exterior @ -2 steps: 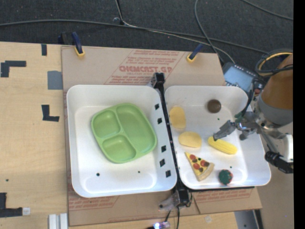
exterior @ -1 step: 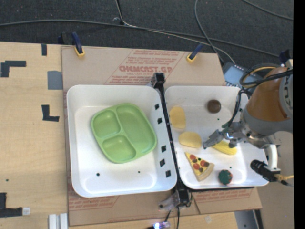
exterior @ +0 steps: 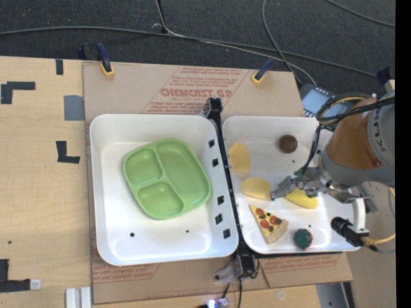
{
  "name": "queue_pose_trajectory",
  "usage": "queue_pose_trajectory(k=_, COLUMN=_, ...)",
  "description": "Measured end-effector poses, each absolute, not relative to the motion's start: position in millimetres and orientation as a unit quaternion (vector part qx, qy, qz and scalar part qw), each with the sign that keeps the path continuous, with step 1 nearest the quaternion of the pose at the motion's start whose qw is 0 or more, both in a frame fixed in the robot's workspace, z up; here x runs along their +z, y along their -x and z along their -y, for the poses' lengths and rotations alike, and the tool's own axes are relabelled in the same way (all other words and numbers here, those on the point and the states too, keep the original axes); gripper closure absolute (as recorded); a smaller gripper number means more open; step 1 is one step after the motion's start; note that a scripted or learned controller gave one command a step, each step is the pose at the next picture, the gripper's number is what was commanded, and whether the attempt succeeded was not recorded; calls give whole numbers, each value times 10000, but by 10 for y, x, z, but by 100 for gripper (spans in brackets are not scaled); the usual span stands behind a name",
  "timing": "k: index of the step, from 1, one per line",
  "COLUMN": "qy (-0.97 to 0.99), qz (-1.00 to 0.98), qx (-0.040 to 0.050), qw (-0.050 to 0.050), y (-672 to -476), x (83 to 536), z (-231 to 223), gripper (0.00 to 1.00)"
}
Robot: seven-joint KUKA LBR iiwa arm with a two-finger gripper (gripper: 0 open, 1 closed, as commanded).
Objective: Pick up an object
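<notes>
While the arm reaches in from the right over the right bin (exterior: 257, 124), the gripper (exterior: 282, 190) sits low near the bin's middle, its dark fingers pointing left and a little down. From this slanted view I cannot tell whether they are apart or together; nothing shows between them.

Nearest candidates:
- yellow chip (exterior: 255, 188): just left of the fingertips, near touching, flat on the floor. Roughly oval, long axis running left-right.
- corn (exterior: 302, 200): just beside the gripper on its right, partly under the wrist, long axis left-right and slightly slanted.
- pizza slice (exterior: 268, 223): below the fingertips, toward the front wall, its point aimed up-left.
- second yellow piece (exterior: 239, 158): up and left, by the bin divider.
- brown ball (exterior: 287, 144): above, well apart.
- green ball (exterior: 303, 238): front right corner area.

Judgement: the move turns on the chip lying directly ahead of the fingers, along their pointing line. A short leftward advance and descent would put them over it. It is low and flat, so the grip may slide off.

Left bin holds a green tray (exterior: 167, 178).
</notes>
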State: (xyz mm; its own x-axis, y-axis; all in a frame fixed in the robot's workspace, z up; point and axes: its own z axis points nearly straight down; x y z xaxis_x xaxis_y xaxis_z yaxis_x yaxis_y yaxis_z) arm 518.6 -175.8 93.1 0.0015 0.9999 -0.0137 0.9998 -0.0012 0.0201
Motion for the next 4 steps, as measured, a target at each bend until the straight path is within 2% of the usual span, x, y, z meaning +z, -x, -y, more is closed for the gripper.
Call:
queue_pose_trajectory(k=1, qy=-7074, qz=-7065, qx=50, qw=181, y=-5223, x=1085, z=1776, gripper=100)
queue_pose_trajectory(k=2, qy=-7066, qz=-7076, qx=5, qw=10, y=-5210, x=1509, z=1777, gripper=100)
queue_pose_trajectory(k=3, qy=-7065, qz=-7077, qx=10, qw=20, y=-5149, x=2102, z=1736, gripper=100)
queue_pose_trajectory(k=4, qy=-7066, qz=-7076, qx=2, qw=5, y=-5156, x=2302, z=1734, gripper=100)
